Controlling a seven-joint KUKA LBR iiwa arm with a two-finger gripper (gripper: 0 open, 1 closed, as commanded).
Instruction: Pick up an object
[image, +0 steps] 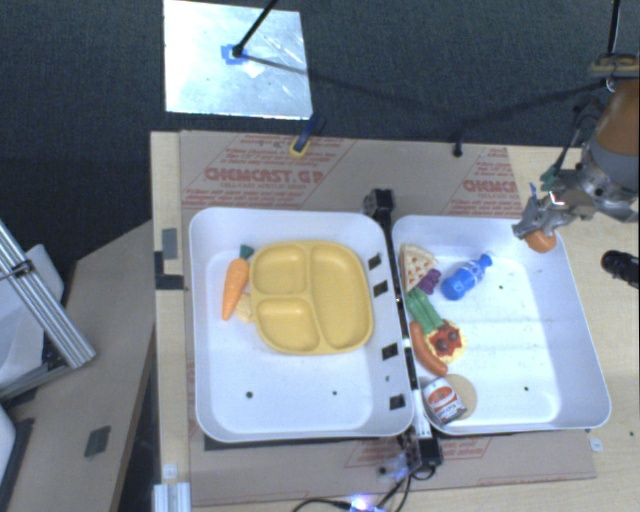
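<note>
My gripper (538, 226) hangs over the far right corner of the right bin (520, 350). A small round orange object (541, 240) sits between its fingertips, so it is shut on it. In the same bin, along the left side, lie a pizza slice (417, 265), a blue bottle (464, 277), a purple piece (430, 283), a green vegetable (424, 310), a red and orange food toy (441, 343) and a small can (446, 400).
The left bin (210, 400) holds a yellow divided plate (305, 297) and a carrot (233, 287) beside it. A black divider (392, 300) runs between the bins. A shiny metal sheet (238, 60) lies at the back left.
</note>
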